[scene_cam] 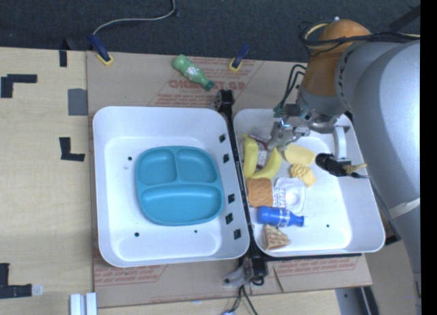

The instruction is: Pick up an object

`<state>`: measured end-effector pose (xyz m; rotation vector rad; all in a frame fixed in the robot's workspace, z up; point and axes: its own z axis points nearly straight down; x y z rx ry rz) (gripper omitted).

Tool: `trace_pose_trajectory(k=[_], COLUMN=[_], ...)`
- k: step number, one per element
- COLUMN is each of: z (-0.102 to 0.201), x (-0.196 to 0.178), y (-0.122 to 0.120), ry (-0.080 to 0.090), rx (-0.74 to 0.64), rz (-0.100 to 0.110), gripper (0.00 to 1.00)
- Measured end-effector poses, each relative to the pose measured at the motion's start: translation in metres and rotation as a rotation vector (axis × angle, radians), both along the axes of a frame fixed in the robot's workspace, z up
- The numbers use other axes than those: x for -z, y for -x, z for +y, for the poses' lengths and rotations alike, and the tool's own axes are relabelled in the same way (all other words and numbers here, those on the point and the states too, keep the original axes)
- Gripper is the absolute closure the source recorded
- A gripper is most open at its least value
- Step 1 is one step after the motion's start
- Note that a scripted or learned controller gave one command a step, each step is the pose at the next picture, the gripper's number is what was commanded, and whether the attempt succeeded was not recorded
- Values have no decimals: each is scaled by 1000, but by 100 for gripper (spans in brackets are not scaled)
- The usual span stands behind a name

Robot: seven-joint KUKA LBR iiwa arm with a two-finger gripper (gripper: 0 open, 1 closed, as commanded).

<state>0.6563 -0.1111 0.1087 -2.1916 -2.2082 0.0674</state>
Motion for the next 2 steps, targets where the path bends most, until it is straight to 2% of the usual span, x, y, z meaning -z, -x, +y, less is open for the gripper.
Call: trace_pose_trajectory(k=[1,2], z=[0,5], x=[0,15], y=[0,5], ry=[0,6], rx=[0,11], rz=[0,-63], gripper=[0,0])
